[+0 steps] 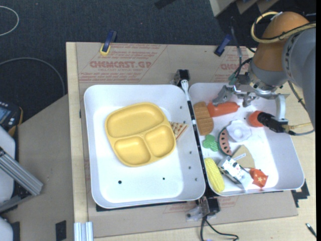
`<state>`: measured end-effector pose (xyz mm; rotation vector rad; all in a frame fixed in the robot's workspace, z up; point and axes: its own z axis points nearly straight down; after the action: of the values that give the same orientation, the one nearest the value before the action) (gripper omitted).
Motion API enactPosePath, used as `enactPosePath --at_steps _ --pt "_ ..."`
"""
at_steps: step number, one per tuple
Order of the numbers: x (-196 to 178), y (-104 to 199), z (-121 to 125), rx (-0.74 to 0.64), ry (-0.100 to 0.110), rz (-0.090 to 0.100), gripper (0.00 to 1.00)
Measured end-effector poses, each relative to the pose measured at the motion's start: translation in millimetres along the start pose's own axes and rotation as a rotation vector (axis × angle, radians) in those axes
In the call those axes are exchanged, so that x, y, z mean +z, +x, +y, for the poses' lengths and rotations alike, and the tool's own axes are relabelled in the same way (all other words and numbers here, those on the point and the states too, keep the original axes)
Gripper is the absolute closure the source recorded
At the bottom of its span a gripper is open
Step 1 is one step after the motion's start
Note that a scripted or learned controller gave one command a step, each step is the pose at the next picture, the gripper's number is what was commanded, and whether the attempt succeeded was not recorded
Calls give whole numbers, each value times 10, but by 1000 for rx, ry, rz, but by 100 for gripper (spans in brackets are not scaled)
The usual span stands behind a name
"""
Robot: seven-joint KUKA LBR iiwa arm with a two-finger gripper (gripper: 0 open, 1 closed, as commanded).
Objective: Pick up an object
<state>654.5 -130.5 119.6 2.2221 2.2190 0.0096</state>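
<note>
Gripper [231,95] low in right bin [293,154], just above orange carrot [224,109] at bin's far end; fingers spread, nothing between them — no grasp yet; closing and lift left; carrot likely target.

The two bins [95,149] looked like smooth white plastic with a soft sheen. In the left one lay a yellow tray [140,133] of matt plastic, three wells moulded in. The bench [150,64] was brown board, paper-like and matt, printed in red. At the right bin's 7 o'clock the corn [214,174] had a bumpy, slightly glossy plastic look; at its 10 o'clock the bread [203,117] looked rough and dull. The carrot [225,109] beside it was smooth orange plastic. The arm [296,49] was satin grey, its orange band [275,46] glossy. The floor [40,19] at 11 o'clock looked like dark, coarse carpet.
</note>
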Motion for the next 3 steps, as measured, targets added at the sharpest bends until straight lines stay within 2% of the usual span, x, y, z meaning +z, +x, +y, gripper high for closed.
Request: enactPosePath --at_steps 1,2,3 --pt "78 12 69 -3 -22 -5 0" --pt "-40 10 85 -4 -27 -7 100" --pt "-691 -23 102 -2 -3 -6 100"
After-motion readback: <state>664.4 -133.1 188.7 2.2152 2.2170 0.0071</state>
